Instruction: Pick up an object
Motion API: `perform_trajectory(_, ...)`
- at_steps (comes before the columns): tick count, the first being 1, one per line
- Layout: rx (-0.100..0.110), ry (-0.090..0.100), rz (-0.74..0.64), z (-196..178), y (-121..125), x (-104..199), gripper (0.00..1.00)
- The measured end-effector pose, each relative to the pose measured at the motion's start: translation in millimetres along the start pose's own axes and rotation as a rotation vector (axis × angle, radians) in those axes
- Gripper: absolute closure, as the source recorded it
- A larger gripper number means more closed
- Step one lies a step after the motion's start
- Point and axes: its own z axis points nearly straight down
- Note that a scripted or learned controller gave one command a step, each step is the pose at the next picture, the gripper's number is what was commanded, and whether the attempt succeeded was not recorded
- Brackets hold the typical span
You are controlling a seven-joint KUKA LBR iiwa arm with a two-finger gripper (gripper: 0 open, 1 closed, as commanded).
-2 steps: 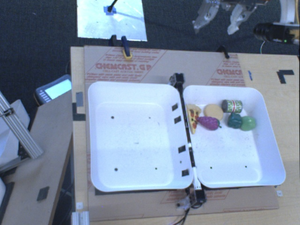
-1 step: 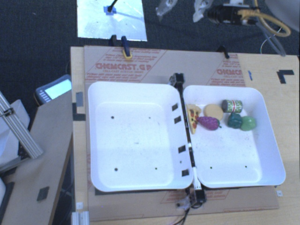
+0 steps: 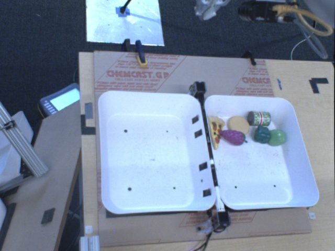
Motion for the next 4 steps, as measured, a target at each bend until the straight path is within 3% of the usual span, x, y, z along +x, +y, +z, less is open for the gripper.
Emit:
perform_trajectory(1, 0.011, 0.0, -0.003, 89.6, -7.0, 93.8, 1.0)
perform_trajectory(2, 0.004, 0.0, 0.005, 84.0, -5.6, 87.8, 0.0)
perform_trajectory(3, 0.002, 0.001, 0.002, 72.3, -5.4, 88.4, 1.0)
perform_trajectory(4, 0.003, 0.001, 0.001, 72.8, -5.4, 88.4, 0.0)
